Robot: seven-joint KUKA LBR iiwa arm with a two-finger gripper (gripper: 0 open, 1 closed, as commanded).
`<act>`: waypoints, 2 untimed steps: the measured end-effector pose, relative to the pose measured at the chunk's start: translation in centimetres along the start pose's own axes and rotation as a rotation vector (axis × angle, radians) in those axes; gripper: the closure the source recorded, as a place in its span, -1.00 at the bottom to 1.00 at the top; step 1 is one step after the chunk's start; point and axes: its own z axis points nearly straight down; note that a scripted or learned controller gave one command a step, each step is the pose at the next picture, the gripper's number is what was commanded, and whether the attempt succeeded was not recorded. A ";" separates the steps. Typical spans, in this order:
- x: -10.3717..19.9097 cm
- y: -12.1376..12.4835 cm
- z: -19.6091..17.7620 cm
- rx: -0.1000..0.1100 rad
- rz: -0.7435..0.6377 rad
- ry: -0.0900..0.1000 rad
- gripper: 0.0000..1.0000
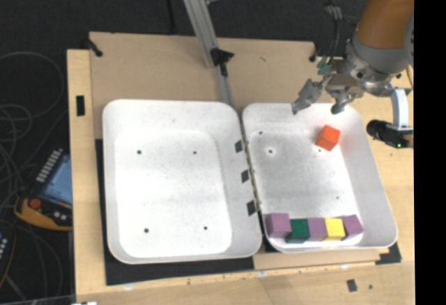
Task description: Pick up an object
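Five small blocks line the near wall of the right bin [369, 157], closest to the lens: a purple block [279, 223], a green block [300, 230], a second purple block [317, 227], a yellow block [336, 228] and a third purple block [352, 224], packed side by side and touching along the 6 o'clock edge. An orange block [328, 137] sits alone on the same bin's floor toward 1 o'clock, well apart from the row and near the far wall. Just beyond it, at its 12 o'clock, hangs the gripper [320, 106], its two fingers [304, 101] spread wide apart and holding nothing; the tips hover over the bin's far rim, close to the orange block but not touching it. Above the gripper rise the grey wrist and the orange band [385, 11] of the arm, entering from 3 o'clock. Open white floor spreads across the middle of the right bin between the orange block and the row. At 9 o'clock lies the left bin [174, 178], its rim meeting the right bin's along dark clips [245, 175]. Both bins rest on a tan tabletop [153, 67]. A metal post [198, 11] slants up from the far side at 12 o'clock, and cables and a handheld pendant [49, 189] lie off the tabletop at 9 o'clock.
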 end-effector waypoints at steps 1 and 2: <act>-5.3 0.6 13.5 0.006 0.004 -0.002 -1.00; -9.0 0.9 4.6 -0.009 0.004 -0.006 -1.00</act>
